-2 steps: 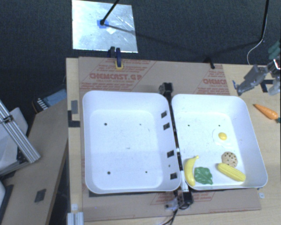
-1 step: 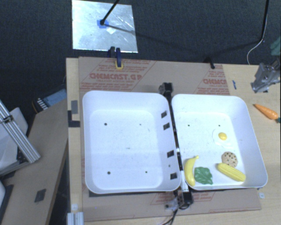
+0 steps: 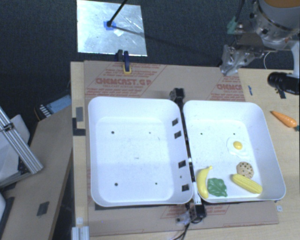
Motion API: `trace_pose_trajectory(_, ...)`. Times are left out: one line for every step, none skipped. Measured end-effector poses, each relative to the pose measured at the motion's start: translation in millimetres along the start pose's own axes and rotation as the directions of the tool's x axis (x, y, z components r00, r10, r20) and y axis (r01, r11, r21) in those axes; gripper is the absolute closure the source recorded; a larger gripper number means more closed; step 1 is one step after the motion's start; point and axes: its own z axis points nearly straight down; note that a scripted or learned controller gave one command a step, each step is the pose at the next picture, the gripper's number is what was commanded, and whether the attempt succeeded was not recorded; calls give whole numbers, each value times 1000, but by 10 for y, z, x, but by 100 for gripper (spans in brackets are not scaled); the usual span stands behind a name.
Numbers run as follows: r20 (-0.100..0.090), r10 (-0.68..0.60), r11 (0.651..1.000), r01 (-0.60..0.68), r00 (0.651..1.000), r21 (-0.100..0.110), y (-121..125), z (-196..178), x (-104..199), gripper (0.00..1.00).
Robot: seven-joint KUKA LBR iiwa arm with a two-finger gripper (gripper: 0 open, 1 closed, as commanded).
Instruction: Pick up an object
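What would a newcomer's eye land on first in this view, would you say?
Toy food clusters at the near end of the right bin: banana, green leaf, corn cob, cookie and fried egg. The tool hangs over the bench beyond that bin, and an orange carrot lies outside it.

Fixed overhead camera, slanted down over both bins (image 3: 136, 105).

Grey arm with orange band (image 3: 276, 14) cut off by top and right edges. Grey two-finger gripper (image 3: 230, 68) blurred. Orange carrot-shaped toy (image 3: 285, 119) runs off right edge. Silver foil sheet (image 3: 111, 26) clipped at top. Small green lumpy toy (image 3: 216, 187) too small to identify.
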Motion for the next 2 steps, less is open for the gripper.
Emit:
trace_pose_trajectory(-1, 1, 1000, -1, 1000, 2, 170, 405, 595, 100)
trace_pose_trajectory(-2, 0, 1000, 0, 1000, -2, -255, 195, 1219, 100)
